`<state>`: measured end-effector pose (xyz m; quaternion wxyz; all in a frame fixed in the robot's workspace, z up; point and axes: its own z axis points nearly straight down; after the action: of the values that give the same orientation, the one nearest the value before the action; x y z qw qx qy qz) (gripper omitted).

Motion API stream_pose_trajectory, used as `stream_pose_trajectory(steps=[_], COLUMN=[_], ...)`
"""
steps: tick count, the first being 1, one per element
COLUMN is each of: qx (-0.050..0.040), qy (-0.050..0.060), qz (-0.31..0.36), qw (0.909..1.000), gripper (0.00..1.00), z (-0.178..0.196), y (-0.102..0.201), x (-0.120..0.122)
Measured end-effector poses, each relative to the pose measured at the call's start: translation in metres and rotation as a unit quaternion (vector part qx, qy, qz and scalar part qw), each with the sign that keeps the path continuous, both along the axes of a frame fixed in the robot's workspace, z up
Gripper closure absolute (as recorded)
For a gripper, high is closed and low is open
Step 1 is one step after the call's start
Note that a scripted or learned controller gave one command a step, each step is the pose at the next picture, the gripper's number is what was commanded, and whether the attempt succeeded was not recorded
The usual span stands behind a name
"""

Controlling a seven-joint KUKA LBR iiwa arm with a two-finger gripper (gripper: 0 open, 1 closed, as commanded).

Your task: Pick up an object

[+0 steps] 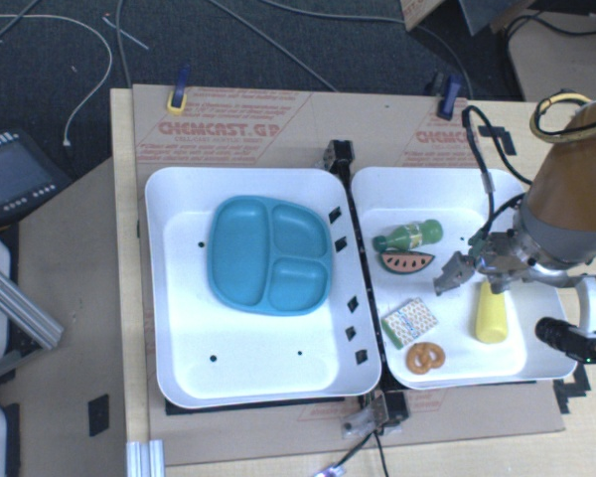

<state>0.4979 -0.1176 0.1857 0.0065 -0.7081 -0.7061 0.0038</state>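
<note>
- Yellow block looks like the likely target: upright-ish in the right bin, near its right side, just below the jaws.
- Jaws: hang over the right bin at the end of the arm, look spread open w/ nothing between them; one dark finger sticks out left toward the watermelon slice.
- Doing the step well (my read): centre the jaws over the block, drop straight down, close across its narrow sides; keep clear of the bin wall and the pretzel.
- Risk: a glancing touch may tip or roll the block.
- Count, right bin: 1 yellow block, 1 green bottle, 1 watermelon slice, 1 checked packet, 1 pretzel = 5 things.
- Left bin: 1 blue plate w/ 3 compartments.
- 2 bins on the table, side by side.
</note>
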Motion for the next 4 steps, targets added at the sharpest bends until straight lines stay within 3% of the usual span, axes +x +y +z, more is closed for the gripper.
stream_pose_trajectory(steps=[1,3,4], qx=[-0.0010,-0.0009,0.0006], qy=[-0.006,-0.008,-0.008], qz=[0.002,0.000,0.002], qw=[1.0000,1.0000,1.0000], gripper=[0.00,0.00,0.00], z=[0.006,-0.092,-0.097], y=[0.000,0.002,0.003], x=[0.003,0.001,0.003])
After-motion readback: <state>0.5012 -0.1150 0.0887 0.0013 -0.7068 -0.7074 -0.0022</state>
